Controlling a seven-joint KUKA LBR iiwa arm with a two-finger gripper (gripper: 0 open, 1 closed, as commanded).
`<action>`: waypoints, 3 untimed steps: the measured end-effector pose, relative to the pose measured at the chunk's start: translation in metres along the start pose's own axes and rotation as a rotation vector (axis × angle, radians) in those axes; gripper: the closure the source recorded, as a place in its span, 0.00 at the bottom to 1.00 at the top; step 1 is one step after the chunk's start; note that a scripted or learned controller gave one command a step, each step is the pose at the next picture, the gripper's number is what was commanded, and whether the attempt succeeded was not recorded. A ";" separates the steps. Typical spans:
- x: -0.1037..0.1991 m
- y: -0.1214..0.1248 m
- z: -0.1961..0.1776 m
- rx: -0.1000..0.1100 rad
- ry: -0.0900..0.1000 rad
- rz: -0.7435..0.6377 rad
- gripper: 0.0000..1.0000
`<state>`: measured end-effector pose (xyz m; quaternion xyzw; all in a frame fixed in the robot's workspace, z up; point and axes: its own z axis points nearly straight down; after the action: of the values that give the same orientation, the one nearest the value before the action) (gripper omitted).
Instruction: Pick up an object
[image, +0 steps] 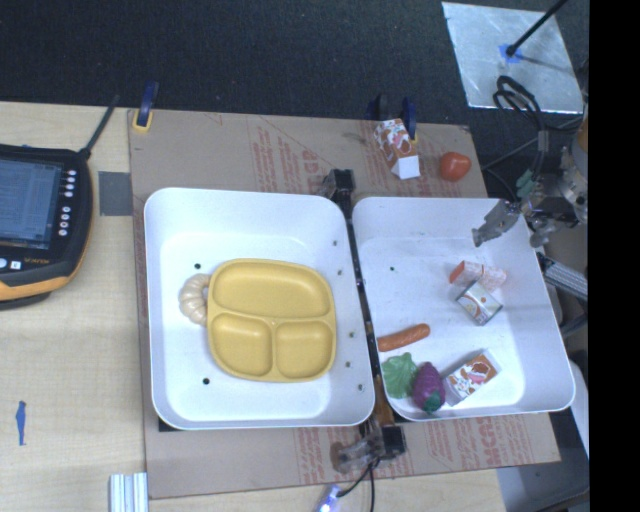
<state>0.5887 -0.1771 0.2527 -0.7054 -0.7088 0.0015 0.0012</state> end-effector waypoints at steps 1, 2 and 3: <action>-0.005 0.034 0.103 0.003 0.000 -0.003 0.00; -0.008 0.022 0.161 0.001 -0.001 -0.001 0.00; -0.034 0.068 0.160 -0.002 0.001 0.000 0.00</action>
<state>0.6566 -0.2113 0.0923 -0.7053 -0.7090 0.0007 0.0009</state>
